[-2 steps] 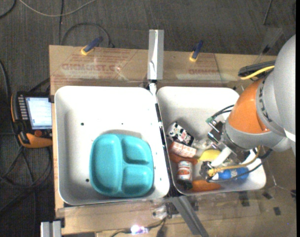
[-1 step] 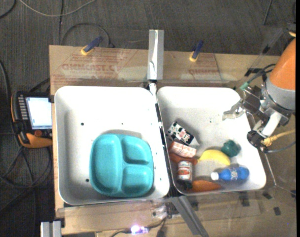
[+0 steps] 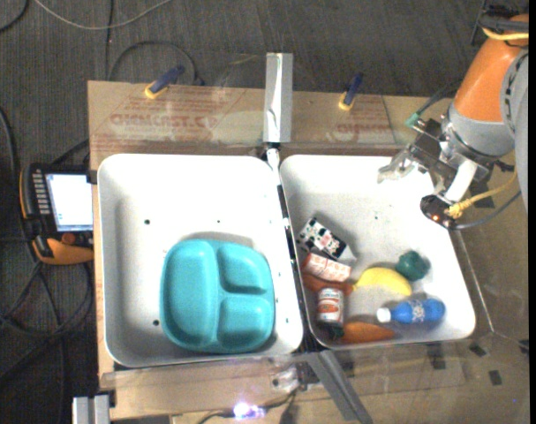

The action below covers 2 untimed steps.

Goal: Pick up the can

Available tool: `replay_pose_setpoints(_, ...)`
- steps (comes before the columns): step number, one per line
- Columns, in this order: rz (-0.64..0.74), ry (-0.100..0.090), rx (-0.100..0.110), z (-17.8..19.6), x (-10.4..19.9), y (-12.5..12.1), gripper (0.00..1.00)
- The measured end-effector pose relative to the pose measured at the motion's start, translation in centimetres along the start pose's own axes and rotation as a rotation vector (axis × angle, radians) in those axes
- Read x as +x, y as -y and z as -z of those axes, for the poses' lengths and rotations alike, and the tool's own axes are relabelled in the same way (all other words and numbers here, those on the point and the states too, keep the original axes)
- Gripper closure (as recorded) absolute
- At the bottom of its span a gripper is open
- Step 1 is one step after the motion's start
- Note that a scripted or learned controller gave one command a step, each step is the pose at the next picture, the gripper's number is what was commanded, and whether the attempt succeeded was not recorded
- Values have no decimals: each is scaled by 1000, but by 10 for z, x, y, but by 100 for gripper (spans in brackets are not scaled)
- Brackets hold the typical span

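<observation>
Two white bins (image 3: 197, 168) sit on a bench over dark carpet; the can (image 3: 329, 306) lies right, gripper (image 3: 400, 168) spread, grasping nothing.

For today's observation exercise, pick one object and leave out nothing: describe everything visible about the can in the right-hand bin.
The can is small, with a red and white label and a pale round end facing the camera, so it seems to stand roughly upright. It looks like metal. It sits near the front left corner of the right bin, close to the divider. A red and white packet lies just behind it and an orange carrot-like item just in front, both seemingly touching it.
</observation>
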<state>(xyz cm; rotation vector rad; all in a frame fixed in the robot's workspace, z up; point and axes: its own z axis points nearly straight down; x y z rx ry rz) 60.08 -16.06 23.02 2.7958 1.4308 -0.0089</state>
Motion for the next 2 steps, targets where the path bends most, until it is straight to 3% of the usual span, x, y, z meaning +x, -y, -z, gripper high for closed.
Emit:
replay_pose_setpoints(1, 264, -5, 3, -121, -35, 54, 0)
replay_pose_setpoints(2, 124, -7, -20, -140, -19, 80, 0)
